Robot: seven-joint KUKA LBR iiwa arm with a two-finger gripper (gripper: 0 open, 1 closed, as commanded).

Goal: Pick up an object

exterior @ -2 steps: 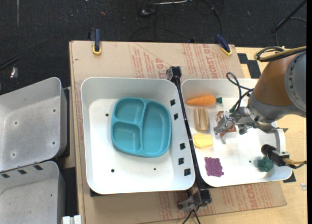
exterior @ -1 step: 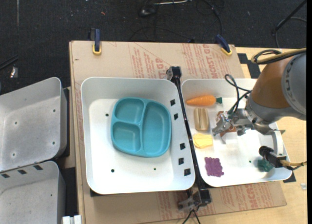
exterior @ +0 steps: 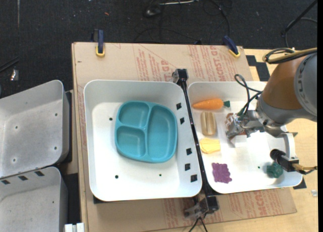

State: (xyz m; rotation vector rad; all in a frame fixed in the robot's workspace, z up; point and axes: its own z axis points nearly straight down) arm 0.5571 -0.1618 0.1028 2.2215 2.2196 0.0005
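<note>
in the right bin [exterior: 252, 183], the gripper [exterior: 235, 127] hangs low over the floor just to the right of the tan bread stick [exterior: 208, 123], which serves here as the landmark. whether its jaws stand open or closed i cannot tell; the metal at the tip is too cluttered to read, and nothing shows between them.

the nearest candidate for the pick looks to be the bread stick itself, lying flat on the bin floor. its long axis runs up and down the view, roughly parallel to the divider between the bins. just above it lies the orange carrot [exterior: 208, 104], long axis crosswise, its green top pointing right and its tip pointing left toward the divider. just below the stick sits a yellow wedge [exterior: 210, 146], and further below that a purple grape bunch [exterior: 221, 172]. a dark green piece [exterior: 275, 170] sits far right of the stick, near the bin's corner. the teal divided plate [exterior: 147, 131] lies to its left, in the other bin.

to do the grasp well, i judge the gripper should shift left until centred over the stick, close across its short width (not along its length), and descend squarely so a finger does not land on the yellow wedge or the carrot, both close by.
</note>
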